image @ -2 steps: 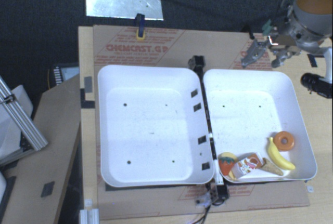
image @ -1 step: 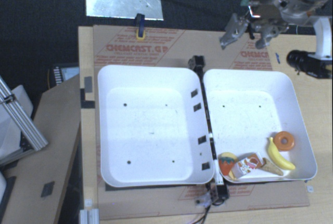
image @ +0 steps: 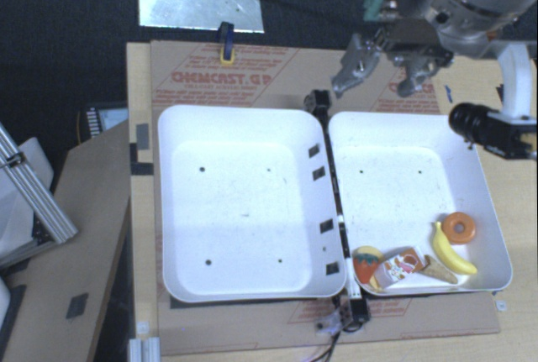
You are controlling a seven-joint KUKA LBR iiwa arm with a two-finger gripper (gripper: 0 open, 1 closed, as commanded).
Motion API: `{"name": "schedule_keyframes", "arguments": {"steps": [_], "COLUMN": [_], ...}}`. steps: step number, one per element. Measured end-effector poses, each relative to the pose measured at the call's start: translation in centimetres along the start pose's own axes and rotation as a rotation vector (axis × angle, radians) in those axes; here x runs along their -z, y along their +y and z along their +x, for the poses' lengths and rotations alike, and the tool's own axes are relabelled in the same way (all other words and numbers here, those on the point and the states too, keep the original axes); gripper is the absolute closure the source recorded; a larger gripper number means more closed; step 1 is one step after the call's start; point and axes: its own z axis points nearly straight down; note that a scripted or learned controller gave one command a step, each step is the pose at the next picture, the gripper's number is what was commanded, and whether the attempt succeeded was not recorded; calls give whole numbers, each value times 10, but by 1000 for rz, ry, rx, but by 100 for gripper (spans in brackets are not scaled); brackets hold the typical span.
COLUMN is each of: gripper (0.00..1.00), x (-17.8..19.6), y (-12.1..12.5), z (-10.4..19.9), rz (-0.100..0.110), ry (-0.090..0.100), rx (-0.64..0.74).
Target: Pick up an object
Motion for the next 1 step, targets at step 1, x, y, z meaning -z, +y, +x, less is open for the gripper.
{"name": "schedule_keyframes", "arguments": {"steps": [1], "gripper": [0], "x": [-5], "y": [-17], "z": [83], "rz": [8], "ry": [-1], "rx": [1]}}
